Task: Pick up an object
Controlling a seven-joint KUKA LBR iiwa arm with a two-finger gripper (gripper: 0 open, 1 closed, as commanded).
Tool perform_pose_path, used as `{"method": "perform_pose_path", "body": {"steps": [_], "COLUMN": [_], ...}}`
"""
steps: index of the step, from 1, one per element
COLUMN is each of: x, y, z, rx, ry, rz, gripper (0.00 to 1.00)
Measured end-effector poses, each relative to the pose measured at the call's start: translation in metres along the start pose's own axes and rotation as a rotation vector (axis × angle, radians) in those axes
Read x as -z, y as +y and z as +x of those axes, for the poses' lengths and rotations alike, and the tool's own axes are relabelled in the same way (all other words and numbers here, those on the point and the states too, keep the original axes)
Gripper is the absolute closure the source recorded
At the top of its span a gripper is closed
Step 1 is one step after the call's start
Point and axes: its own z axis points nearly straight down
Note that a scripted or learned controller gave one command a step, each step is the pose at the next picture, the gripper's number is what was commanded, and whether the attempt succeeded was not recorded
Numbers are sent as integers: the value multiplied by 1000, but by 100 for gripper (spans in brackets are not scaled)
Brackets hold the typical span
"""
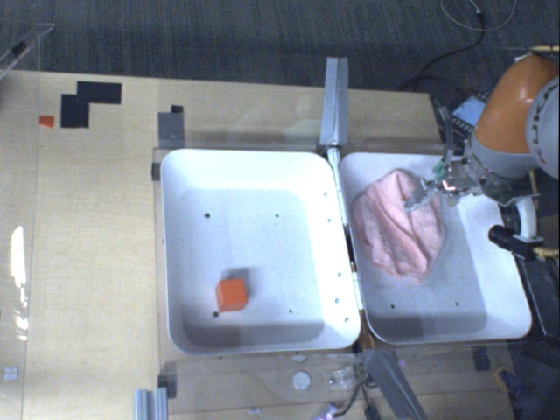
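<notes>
A pale wooden worktop (pixel 87 261) seen from above carries two shallow white bins side by side. The left bin (pixel 254 173) holds a small orange block (pixel 232 295) near its lower edge, left of centre. The right bin (pixel 499 304) holds a crumpled pink cloth (pixel 398 230), bunched in the bin's upper left part, close to the divide between the bins.

A grey robot arm with an orange band (pixel 516 103) reaches in from the right. Its tool (pixel 429 191) sits at the cloth's upper right edge, touching or just above the fabric. The tool's tips are too small and blurred to tell whether they are spread, pressed together or pinching the cloth.

Black tape shapes (pixel 87 101) and a small orange marker (pixel 46 122) lie at the worktop's upper left corner. A thin cable (pixel 468 7) loops on the dark floor beyond the worktop. No writing, label or brand can be read anywhere.
</notes>
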Motion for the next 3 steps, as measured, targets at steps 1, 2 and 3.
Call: {"method": "perform_pose_path", "body": {"steps": [1,2,3], "x": [-35,-22,-21], "y": [-7,-4,-4], "z": [13,14,14], "rx": [144,146,146], "ry": [-3,-6,-6], "rz": [-9,-17,-18], "gripper": [0,100,0]}}
